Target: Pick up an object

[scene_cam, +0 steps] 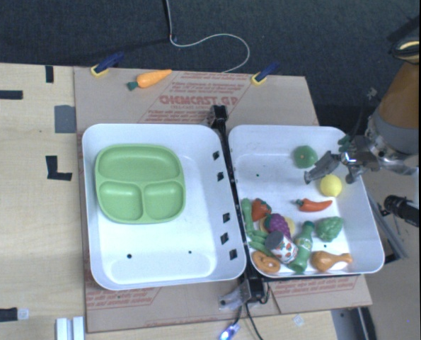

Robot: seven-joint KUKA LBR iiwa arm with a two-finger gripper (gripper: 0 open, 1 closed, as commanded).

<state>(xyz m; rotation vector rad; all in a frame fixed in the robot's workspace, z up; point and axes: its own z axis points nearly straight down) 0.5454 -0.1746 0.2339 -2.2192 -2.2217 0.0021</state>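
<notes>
Two shallow white bins are set side by side on a cardboard sheet. The left bin (pixel 111 261) carries a green divided plate (pixel 140 183), laid flat toward its far side. The right bin (pixel 267 144) is loaded with toy food, and most of it is heaped against the near edge and the dividing wall: a purple piece (pixel 276 224), a green bottle-like piece (pixel 303 243), a broccoli floret (pixel 329 227) and a brown drumstick-like piece (pixel 330 261) are packed touching or just beside one another. The heap is judged awkward for a two-finger grasp, since neighbours would be caught too.

Better candidates are seen farther back, where things lie apart: a green ball (pixel 304 155), a yellow ball (pixel 330 185) and a red chilli (pixel 315 205). A toy carrot (pixel 148 79) is left outside both bins on the cardboard.

The arm (pixel 401 112) is brought in from the right, its wrist held over the right rim of the right bin. The gripper (pixel 327 164) is angled leftward and down into the bin, and its tip is placed between the green ball and the yellow ball, just beside both. Whether the claw is spread or closed cannot be told, as its dark parts merge at this angle. Nothing is seen gripped, so the pick is judged not yet made, with the yellow ball or green ball the likeliest target
</notes>
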